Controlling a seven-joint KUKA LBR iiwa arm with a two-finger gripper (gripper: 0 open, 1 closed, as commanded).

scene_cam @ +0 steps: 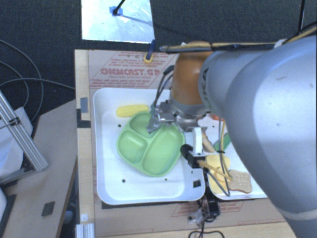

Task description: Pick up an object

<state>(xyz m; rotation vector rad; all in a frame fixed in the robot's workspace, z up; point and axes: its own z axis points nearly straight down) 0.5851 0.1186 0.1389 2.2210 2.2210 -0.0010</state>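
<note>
Fingers: hidden under the wrist hardware; whether they were open or closed could not be told.
Gripper (159, 119): it sat low in the left bin, over the upper right rim of the green plate, with its metal parts meeting the plate's edge from this angle. Whether it truly touched could not be told.
Green plate (148, 145): a divided plate with three compartments lay flat in the left bin, filling much of the bin's middle. Nothing showed in its compartments.
Yellow corn (132, 110): it lay on the bin floor just beside the plate's upper left edge, near the bin's far wall.
Left bin (111, 182): white and shallow; bare floor showed along its near and left sides.
Arm (257, 108): grey and bulky, it came in from the right and covered most of the right bin. The orange band (185, 78) stood directly above the wrist.
Right bin (247, 195): a strip of it showed under the arm, holding a tan toast-like piece (241, 181), something yellow (218, 163) and a bit of green (226, 140); these were too covered to name surely.
Bench (129, 69): a cardboard sheet with red lettering lay under the bins.
</note>
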